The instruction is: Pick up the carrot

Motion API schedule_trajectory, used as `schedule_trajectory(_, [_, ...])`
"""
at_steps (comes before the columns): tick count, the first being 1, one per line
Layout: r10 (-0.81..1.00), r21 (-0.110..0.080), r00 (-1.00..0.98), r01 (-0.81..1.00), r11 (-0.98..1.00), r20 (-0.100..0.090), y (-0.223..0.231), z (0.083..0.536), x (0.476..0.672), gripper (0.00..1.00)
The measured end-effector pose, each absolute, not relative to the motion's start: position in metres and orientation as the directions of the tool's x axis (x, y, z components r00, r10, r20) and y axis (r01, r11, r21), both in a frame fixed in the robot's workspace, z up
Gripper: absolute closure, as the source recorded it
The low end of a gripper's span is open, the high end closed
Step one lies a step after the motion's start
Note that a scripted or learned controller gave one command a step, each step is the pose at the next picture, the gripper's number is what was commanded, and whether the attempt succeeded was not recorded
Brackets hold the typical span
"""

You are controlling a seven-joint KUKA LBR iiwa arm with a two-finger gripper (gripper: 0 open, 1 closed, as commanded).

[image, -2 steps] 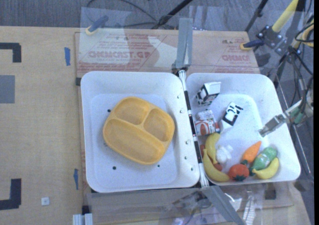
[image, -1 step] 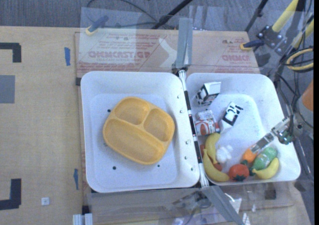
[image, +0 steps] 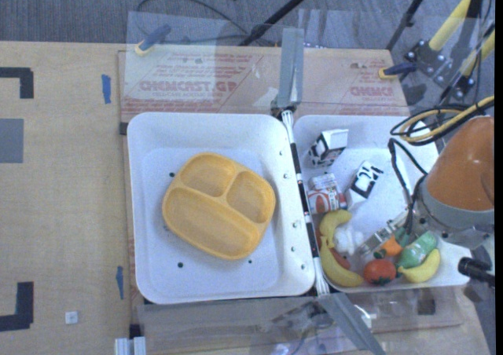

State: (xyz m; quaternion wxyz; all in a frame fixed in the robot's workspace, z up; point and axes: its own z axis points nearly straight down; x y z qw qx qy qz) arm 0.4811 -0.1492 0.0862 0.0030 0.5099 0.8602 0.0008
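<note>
The carrot (image: 391,247) shows as a small orange piece near the front right of the right bin (image: 377,129), partly covered by the gripper. My gripper (image: 380,239) reaches down from the right, right over the carrot's left end and low among the toys. The grey arm with its orange band (image: 470,169) hangs above the bin's right side and hides what lies beneath it. I cannot make out whether the carrot is gripped.
Packed around the carrot are a green toy (image: 419,247), a red tomato (image: 380,270), a banana (image: 336,255) and another yellow fruit (image: 425,268). Small boxes (image: 330,145) and a red packet (image: 324,195) sit further back. The left bin (image: 149,188) holds a yellow divided plate (image: 220,204).
</note>
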Motion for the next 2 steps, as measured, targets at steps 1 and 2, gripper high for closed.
schedule_trajectory(1, [0.878, 0.009, -0.479, 0.878, 0.479, -0.009, -0.149, 0.097, 0.483, 1.0])
schedule_trajectory(2, [0.934, 0.004, -0.356, 0.934, 0.356, -0.003, -0.177, 0.087, 0.529, 1.0])
